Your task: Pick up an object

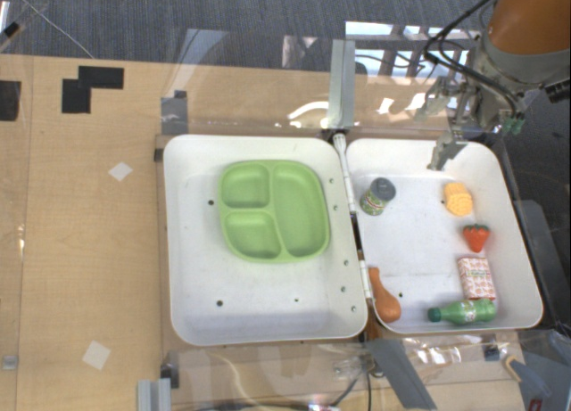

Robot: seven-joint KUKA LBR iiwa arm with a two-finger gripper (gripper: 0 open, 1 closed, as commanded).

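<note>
Gripper [443,152] hangs over the back edge of the right bin [419,231], near its far rim, arm coming in from top right w/ the orange band [528,4] above. Can't tell its state: the tip shows as one slanted grey piece, too small and blurred to split.

Nearest pick candidate is the cracker [458,199], a round orange-yellow disc just in front of and slightly right of the gripper, lying flat, no real long axis. Can [378,196] sits further left, near the divider, standing roughly upright w/ its dark lid facing up. Strawberry [477,237] is beyond the cracker, toward the front. Box [476,277] and green bottle [462,313] lie at the front right; bottle's long axis runs left-right along the front wall, cap end to the left. Drumstick [384,298] rests against the divider at front left, long axis roughly front-back.

Left bin [192,311] holds only the green tray [272,209], well apart from the gripper.

Hard to read: glare on the clear panels behind the bins, and the box label.
</note>
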